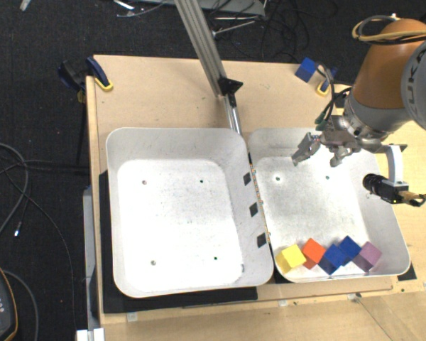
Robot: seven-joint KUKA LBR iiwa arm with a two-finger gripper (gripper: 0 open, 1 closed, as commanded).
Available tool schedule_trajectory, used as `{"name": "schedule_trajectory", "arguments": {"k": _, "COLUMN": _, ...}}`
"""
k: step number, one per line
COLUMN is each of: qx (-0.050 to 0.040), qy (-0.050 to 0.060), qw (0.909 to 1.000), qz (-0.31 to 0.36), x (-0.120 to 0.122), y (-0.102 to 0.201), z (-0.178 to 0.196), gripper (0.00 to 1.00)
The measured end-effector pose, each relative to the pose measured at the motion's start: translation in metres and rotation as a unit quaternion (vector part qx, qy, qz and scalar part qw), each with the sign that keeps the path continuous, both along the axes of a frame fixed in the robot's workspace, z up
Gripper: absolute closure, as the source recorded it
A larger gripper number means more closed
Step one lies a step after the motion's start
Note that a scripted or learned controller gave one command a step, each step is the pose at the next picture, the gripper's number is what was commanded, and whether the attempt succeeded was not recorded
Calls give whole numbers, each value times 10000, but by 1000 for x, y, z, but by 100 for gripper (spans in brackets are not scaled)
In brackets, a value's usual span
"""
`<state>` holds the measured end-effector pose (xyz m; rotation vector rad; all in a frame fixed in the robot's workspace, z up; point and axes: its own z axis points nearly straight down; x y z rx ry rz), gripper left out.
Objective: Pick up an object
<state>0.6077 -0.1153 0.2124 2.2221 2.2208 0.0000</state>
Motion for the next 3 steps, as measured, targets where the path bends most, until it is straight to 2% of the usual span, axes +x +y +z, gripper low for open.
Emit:
{"name": "schedule_trajectory", "arguments": {"k": 1, "qx": -5, "qy": 8, "qw": 10000, "qz": 27, "x": 36, "y": 4, "z": -121, "gripper": 0}}
{"name": "schedule_trajectory", "arguments": {"k": 2, "qx": 2, "qy": -44, "qw": 10000, "qz": 37, "x": 20, "y": 52, "z": -12, "gripper": 0}}
{"name": "schedule_trajectory", "arguments": {"k": 3, "qx": 3, "qy": 22, "qw": 10000, "qz": -9, "x": -71, "y": 54, "z": -14, "gripper": 0}}
